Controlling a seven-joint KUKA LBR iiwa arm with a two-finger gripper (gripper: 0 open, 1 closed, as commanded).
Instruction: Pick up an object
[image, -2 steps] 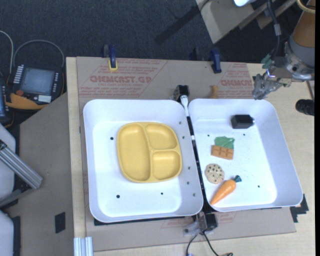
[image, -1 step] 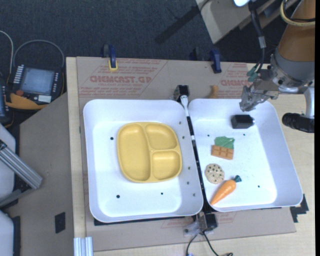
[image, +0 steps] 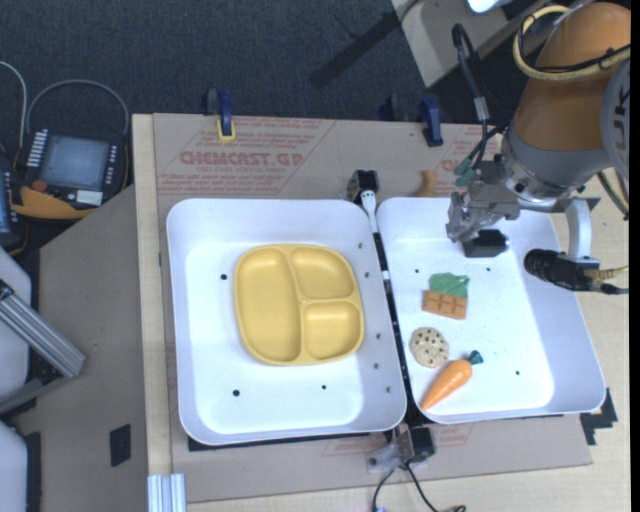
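Camera view: claw hung over the right bin's far end, nothing seen between its fingers

Camera view from above put the claw at the far end of the right bin, pointing down from a grey wrist under the orange band of the arm. Its tip was a dark, blocky mass seen almost end-on, so whether the fingers stood apart or together could not be told, and no object showed between them. It sat above bare white floor, touching none of the toys as far as the slant allowed one to judge.

Nearest to the claw, a little toward the camera from it, lay a green piece resting against an orange waffle-like block. Further on in the same direction were a round chocolate-chip cookie and, just beside it, a toy carrot lying tilted with its green top pointing back toward the claw. All four were well apart from the tip.

To the claw's right, a black cylindrical part of the rig hung over the bin's edge.

Across the divider from the claw, the left bin held a yellow divided plate with three compartments.
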